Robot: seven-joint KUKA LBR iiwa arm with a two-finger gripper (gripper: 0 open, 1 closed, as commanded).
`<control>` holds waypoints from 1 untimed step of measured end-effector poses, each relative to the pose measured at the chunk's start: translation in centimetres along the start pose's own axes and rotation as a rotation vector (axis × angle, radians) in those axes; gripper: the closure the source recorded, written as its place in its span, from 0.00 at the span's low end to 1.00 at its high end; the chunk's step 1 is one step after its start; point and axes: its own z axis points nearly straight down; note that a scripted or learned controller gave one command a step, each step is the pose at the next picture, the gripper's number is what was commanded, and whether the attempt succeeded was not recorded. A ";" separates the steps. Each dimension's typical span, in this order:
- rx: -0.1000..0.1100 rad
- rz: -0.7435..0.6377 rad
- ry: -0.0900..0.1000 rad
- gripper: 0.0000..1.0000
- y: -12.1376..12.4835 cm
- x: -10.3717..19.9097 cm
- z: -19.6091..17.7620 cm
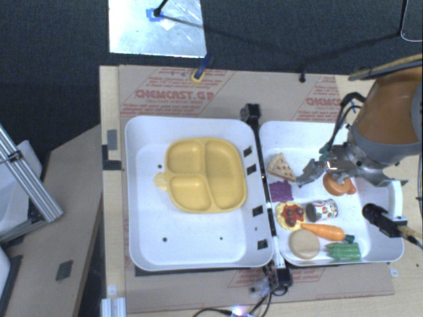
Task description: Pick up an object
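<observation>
Orange doughnut [339,186] lies just right of the end effector [322,171]; its finger state cannot be told.

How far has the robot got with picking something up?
Nothing looks picked up yet. The toy food, like the carrot, pizza slice and can, lies in the right bin. The gripper is low over that bin, near the donut, with nothing visible between its fingers. Grabbing and lifting are left.
</observation>
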 end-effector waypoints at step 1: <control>-0.010 -0.002 -0.001 0.00 0.2 0.0 -0.5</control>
